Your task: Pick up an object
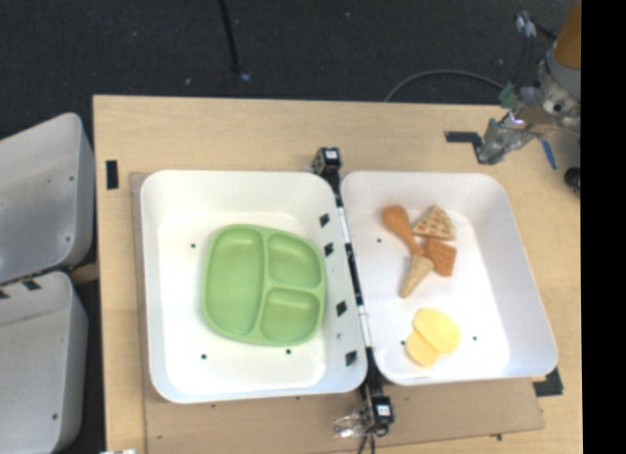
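Note:
The right bin [509,247] holds several toy foods: an orange drumstick-like piece [399,223], a tan triangular wedge [434,220], an orange slab [442,258], a beige cone [415,274] and two yellow discs [431,336] near its front. My gripper [497,141] hangs at the far right, above the bench just beyond the right bin's back rim, well apart from the foods. Nothing shows between its fingers.
The left bin [166,247] carries a green divided tray [263,285]. A black clip [327,159] sits at the back where the bins meet. White chair backs [39,247] stand left of the bench. A cable [440,78] arcs over the bench's far edge.

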{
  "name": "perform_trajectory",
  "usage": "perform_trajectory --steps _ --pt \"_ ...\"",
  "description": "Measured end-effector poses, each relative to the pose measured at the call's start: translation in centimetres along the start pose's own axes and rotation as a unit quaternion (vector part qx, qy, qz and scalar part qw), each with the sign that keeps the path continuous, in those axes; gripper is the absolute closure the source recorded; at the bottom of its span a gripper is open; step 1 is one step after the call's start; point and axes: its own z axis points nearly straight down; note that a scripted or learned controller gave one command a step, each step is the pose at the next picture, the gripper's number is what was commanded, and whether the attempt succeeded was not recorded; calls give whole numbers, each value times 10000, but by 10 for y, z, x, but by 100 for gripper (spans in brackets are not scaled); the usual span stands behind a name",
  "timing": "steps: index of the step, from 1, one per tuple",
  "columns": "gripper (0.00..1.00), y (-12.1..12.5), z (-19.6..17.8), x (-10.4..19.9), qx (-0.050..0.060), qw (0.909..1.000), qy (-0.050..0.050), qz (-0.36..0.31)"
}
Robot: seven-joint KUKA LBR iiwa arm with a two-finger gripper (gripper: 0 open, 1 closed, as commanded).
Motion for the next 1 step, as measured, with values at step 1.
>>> perform_trajectory --steps 1 --pt "100 -18 13 48 35 10000 9 -14"
